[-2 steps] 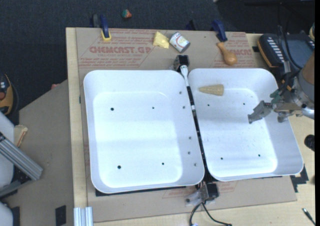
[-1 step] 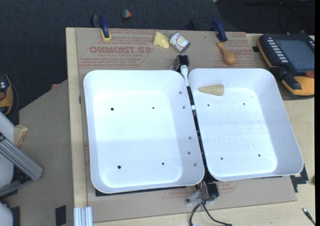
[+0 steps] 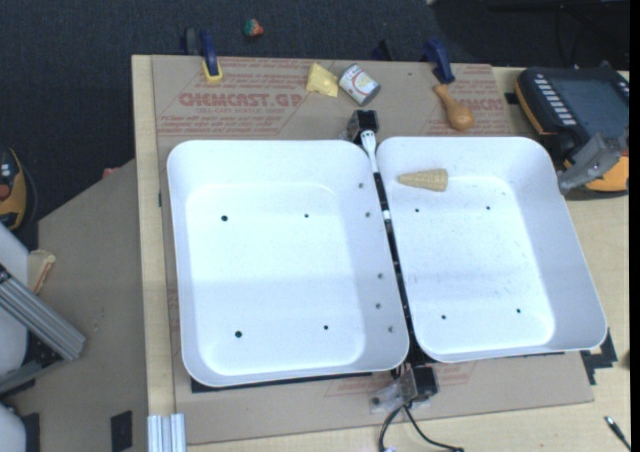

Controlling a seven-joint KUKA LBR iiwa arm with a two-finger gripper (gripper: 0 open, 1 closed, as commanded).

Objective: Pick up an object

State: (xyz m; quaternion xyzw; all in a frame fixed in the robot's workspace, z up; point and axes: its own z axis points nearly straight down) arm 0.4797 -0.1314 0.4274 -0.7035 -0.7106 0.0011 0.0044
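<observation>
A tan cone-shaped object [image 3: 424, 180] lies on its side in the right bin [image 3: 560, 270], close to the bin's far left corner. The left bin [image 3: 200, 270] stands beside it, touching along the middle seam.
Behind the bins on the board lie a yellow wedge [image 3: 321, 81], a small white and grey block [image 3: 358, 84], a black and white marker [image 3: 366, 130] and a brown wooden piece [image 3: 455, 110]. A black handheld pendant [image 3: 575, 105] rests at the far right. Blue clamps [image 3: 209, 55] hold the board's back edge.
</observation>
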